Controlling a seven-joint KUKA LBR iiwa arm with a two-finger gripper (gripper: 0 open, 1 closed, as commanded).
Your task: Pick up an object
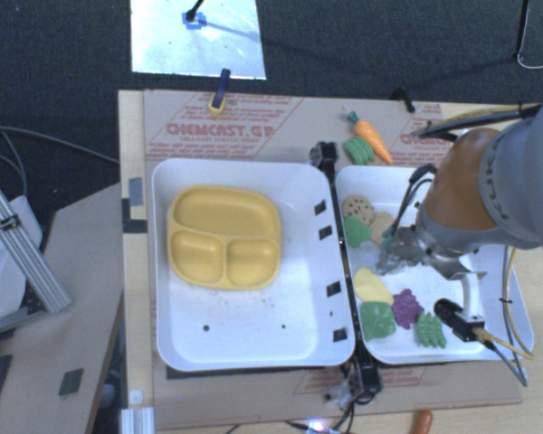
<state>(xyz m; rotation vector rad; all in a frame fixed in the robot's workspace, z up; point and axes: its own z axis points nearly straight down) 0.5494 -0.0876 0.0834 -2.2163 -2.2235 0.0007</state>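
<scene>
My gripper [392, 253] is low inside the right bin [507, 328], near its left-centre. Toy foods lie around it. A speckled cookie [357, 209], a green piece [355, 232] and a tan piece [381, 226] sit just up and left of it. A yellow piece [372, 286] lies directly below it. Along the front of the bin are a green leafy piece [376, 320], purple grapes [406, 307] and another green piece [430, 331]. I see nothing clearly held.
The left bin [176, 333] holds a yellow divided plate [224, 237]. A toy carrot [372, 136] and a green piece [357, 151] lie on the bench behind the right bin. The arm's orange band [462, 183] and grey body cover that bin's right side. Black clips [330, 242] line the divider.
</scene>
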